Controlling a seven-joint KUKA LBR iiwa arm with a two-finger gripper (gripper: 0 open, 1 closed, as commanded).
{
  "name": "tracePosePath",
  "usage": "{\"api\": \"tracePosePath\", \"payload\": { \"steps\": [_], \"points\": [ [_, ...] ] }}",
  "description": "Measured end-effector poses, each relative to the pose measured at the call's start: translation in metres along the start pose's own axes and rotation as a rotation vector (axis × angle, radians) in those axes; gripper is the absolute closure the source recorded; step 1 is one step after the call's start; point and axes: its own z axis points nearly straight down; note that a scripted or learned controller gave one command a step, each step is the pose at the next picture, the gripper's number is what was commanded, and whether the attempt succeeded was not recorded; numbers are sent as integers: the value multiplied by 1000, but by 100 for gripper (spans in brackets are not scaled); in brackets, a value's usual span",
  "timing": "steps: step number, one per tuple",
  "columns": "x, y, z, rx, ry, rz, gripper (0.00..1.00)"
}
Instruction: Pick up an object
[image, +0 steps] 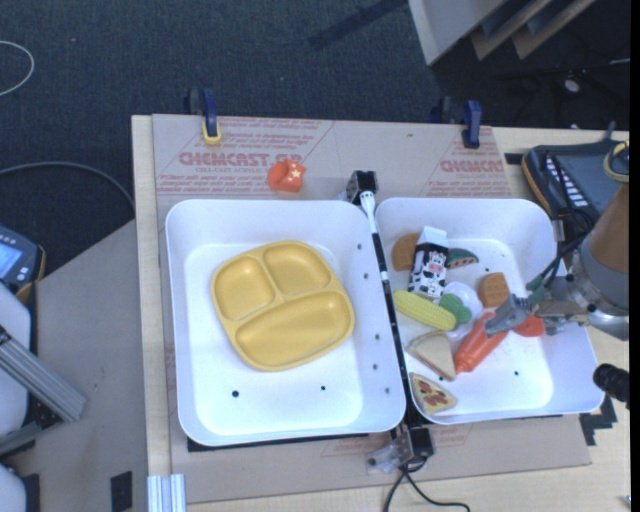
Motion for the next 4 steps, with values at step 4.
{"api": "tracePosePath", "payload": {
  "steps": [4],
  "points": [
    [-72, 87, -346, -20, -8, -10, 0]
  ]
}}
